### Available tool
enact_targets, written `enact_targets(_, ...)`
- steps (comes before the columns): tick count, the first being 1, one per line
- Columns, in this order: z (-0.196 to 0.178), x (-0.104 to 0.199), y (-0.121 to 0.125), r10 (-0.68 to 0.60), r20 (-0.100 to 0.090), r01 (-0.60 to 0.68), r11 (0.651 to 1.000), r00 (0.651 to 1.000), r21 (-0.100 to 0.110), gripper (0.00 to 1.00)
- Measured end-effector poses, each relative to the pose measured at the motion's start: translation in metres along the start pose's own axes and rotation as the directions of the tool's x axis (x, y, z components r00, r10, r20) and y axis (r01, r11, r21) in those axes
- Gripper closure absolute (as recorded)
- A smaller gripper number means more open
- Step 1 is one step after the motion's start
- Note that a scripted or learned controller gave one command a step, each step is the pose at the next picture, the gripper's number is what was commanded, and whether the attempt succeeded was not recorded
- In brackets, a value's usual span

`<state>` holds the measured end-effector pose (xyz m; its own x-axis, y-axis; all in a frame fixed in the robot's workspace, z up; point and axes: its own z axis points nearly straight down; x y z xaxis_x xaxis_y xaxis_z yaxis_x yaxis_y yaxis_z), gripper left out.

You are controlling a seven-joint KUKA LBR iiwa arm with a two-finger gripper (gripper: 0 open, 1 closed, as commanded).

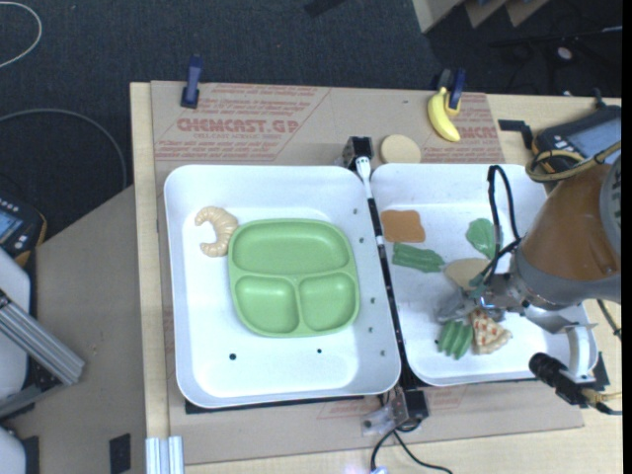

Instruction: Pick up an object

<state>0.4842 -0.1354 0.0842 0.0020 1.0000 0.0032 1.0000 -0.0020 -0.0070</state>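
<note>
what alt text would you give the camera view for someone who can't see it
A grey robot arm's claw reaches down among toy foods in the right white bin: a pizza slice, green pieces, a brown toast square. The left white bin holds a green divided plastic plate beside a tan croissant.

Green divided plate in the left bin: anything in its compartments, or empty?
Empty. The green divided plate lies flat in the left bin, and all three compartments show bare green. The croissant lies outside its rim, on the bin floor.
</note>
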Motion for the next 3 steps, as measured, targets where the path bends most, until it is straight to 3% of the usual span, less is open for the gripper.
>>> enact_targets(1, -0.011, -0.001, 0.003, -0.001, 0.004, 0.001, 1.000, 1.000, -0.008, 1.00)
enact_targets(2, -0.105, 0.052, -0.004, -0.008, 0.002, 0.008, 1.000, 1.000, -0.016, 1.00)
enact_targets(3, -0.122, 0.121, -0.005, -0.009, 0.002, 0.009, 1.000, 1.000, -0.010, 1.00)
